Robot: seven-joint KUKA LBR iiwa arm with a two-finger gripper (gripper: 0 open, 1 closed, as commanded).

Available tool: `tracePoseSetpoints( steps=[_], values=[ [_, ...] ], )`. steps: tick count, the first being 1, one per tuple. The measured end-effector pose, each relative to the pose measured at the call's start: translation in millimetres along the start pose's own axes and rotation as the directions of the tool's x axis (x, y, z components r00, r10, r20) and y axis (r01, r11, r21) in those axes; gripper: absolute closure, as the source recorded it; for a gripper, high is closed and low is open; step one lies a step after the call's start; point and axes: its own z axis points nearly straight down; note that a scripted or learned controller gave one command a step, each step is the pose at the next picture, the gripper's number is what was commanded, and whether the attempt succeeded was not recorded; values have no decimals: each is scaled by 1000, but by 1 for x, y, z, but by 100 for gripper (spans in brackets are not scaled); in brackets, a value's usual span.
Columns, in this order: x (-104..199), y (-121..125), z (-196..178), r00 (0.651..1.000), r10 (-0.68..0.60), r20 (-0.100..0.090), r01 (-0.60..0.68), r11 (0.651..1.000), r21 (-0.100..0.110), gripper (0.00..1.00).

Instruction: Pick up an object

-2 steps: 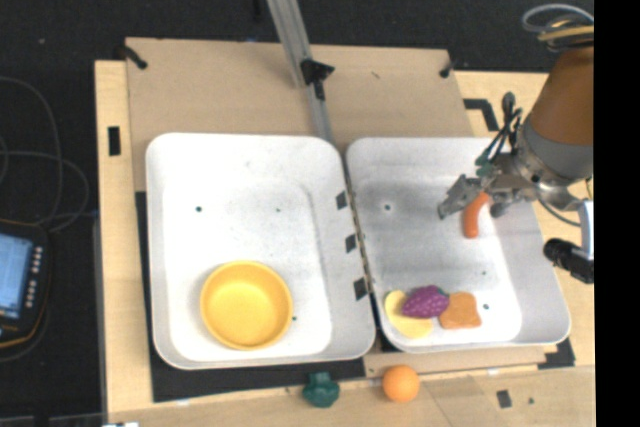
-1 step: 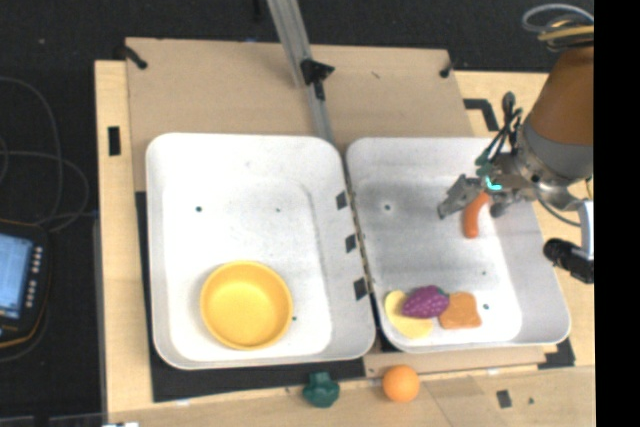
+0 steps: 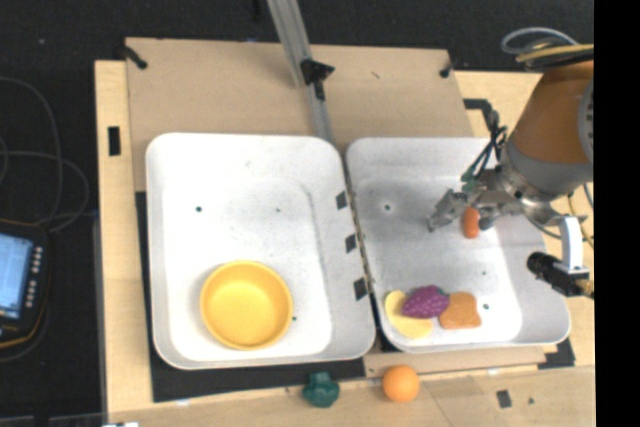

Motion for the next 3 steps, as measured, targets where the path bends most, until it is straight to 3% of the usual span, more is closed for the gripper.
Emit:
tracePoseSetpoints(
  steps=[1, 2, 3],
  values=[
    [0, -2, 59, 1000, 0, -1, 0, 1000, -3, 0],
    [-1, -2, 74, 1000, 2, 0, -2, 1000, -2, 0],
    [-1, -1, 63, 1000, 6, -1, -6, 1000, -6, 100]
  ],
)
